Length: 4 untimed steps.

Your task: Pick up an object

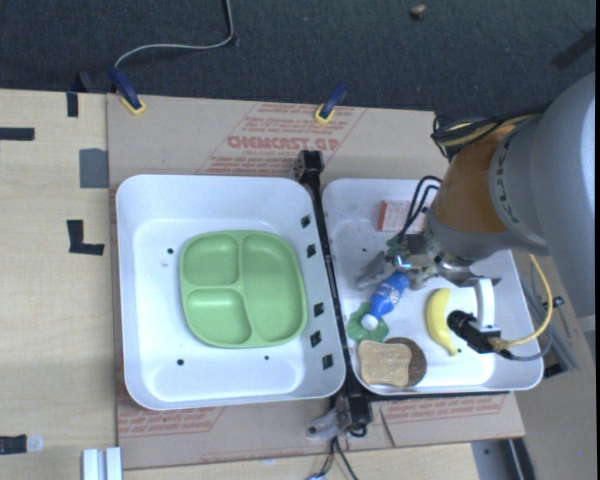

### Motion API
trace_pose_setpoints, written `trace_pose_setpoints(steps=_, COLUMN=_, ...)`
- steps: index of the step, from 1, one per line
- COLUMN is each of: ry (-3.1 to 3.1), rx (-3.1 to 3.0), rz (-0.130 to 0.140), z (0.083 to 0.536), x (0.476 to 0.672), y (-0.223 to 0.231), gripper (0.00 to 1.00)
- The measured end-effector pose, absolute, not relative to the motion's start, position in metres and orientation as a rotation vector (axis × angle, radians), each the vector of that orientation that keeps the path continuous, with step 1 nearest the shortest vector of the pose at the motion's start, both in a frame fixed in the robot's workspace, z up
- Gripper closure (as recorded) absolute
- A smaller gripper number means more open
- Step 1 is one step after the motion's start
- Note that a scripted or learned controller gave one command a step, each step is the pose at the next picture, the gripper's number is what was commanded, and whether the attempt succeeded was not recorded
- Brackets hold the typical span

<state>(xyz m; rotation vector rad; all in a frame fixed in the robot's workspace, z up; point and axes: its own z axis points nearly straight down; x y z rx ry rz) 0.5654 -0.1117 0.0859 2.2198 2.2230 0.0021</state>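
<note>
The right bin point(365, 200) holds a blue bottle with a white cap point(387, 295), a green piece point(366, 325) just below it, a slice of toast on a brown disc point(390, 362), a yellow banana point(439, 319) and a small orange-pink block point(393, 214). My gripper point(398, 264) hangs low over the middle of this bin, its tips just above the top end of the blue bottle. I see nothing clearly held between the fingers. The left bin point(145, 208) holds a green divided plate point(244, 288).
A black divider point(318, 258) runs between the two bins. The bins rest on a cardboard sheet point(250, 138) clamped at the back. The arm's grey body point(540, 178) covers the right bin's far right corner.
</note>
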Motion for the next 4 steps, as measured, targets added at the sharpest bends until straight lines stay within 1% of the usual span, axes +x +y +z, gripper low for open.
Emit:
trace_pose_setpoints(steps=1, ry=2.222, rx=2.220, rz=0.001, z=0.086, x=0.583, y=-0.115, gripper=0.00)
trace_pose_setpoints(steps=2, ry=2.219, rx=2.218, rz=0.002, z=0.086, x=0.548, y=-0.096, gripper=0.00)
trace_pose_setpoints(steps=3, ry=2.221, rx=2.221, rz=-0.001, z=0.086, x=0.560, y=-0.094, gripper=0.00)
trace_pose_setpoints(steps=4, ry=2.223, rx=2.217, rz=0.003, z=0.086, x=0.558, y=-0.099, gripper=0.00)
